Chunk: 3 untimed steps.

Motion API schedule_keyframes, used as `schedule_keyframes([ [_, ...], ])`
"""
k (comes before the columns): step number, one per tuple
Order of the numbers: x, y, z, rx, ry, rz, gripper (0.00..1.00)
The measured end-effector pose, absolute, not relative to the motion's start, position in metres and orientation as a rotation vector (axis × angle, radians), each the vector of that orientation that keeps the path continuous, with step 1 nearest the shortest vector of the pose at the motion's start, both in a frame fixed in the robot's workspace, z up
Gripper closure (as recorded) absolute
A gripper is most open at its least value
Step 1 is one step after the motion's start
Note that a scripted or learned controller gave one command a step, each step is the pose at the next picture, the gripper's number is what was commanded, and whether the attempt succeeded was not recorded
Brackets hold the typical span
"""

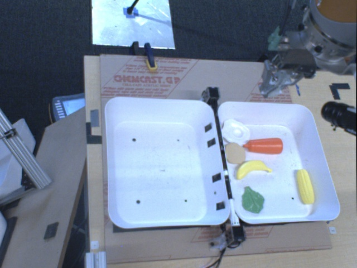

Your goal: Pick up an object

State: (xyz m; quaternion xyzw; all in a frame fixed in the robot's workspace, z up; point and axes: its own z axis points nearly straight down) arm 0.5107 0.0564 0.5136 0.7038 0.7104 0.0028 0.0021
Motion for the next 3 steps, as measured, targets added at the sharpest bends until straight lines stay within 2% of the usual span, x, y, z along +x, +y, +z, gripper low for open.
schedule_keyframes([
  [1, 0.511, 0.056, 0.513, 2.208, 2.230, 0.008, 0.00],
  [2, 0.511, 0.057, 0.525, 2.201, 2.234, 0.012, 1.00],
  [3, 0.485, 0.135, 0.505, 2.208, 2.236, 0.004, 1.00],
])
